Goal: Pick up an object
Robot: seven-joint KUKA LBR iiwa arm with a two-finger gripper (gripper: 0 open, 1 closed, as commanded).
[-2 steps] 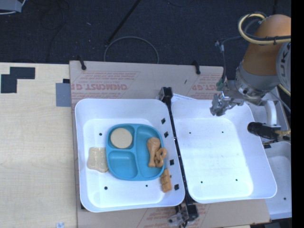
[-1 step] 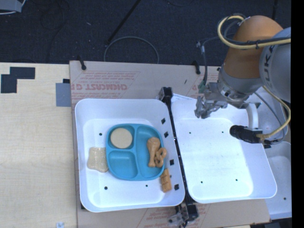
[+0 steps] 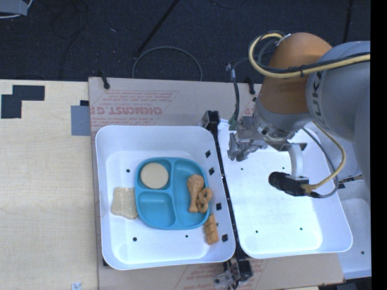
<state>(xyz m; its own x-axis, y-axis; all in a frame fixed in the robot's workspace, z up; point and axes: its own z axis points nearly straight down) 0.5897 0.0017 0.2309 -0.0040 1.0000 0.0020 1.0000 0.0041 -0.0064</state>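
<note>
several small things lie in reach, all of them well to the left of the grey two-finger gripper, which hangs over the upper left corner of the shallow white plastic right-hand bin, just beside the black divider between the bins. whether it is released or clenched i cannot tell; nothing shows in its grasp.

beyond the divider, closest to the gripper and below-left of it, is a knobbly tan pretzel-like piece lying in the right compartment of a glossy blue moulded plastic tray. it looks light, rigid and lumpy, probably a toy food; its narrow middle would suit a pinch across the width, though the tray wall close by leaves little room on that side. lower, a short ridged tan stick lies on the bin floor, touching the tray's corner and near the divider. it seems light and stiff, but is crowded on both sides.

farther left, a flat pale round disc fills the tray's upper left compartment; thin and smooth, it would likely slide, offering little edge. farthest, a pale beige bread-slice-shaped piece rests against the tray's left rim on the floor of the shallow white left-hand bin; it looks soft-surfaced and light, with free top and bottom edges.

the pretzel piece seems the best candidate.
</note>
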